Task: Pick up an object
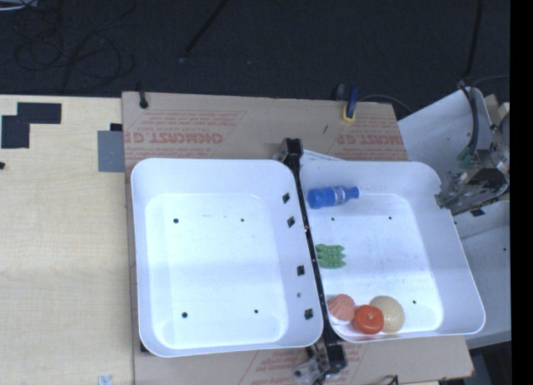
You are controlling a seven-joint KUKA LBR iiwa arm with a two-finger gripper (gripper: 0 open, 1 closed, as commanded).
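The right white bin (pixel 454 271) holds several small things. A blue bottle (pixel 332 197) lies on its side near the far left corner. A small green ridged piece (pixel 331 256) rests by the left wall. In the near left corner a pink piece (pixel 341 307), a red round piece (pixel 368 319) and a tan round piece (pixel 389 312) sit packed together. My gripper (pixel 468 190) hangs at the right edge of the view, just outside the right bin's far right rim, well apart from all the objects.
The left white bin (pixel 141 208) stands beside the right one, with a black divider strip (pixel 304 233) between them. Both rest on a cardboard sheet (pixel 216 125) on the wooden bench. A white sheet (pixel 441 129) covers the area right of the bins.
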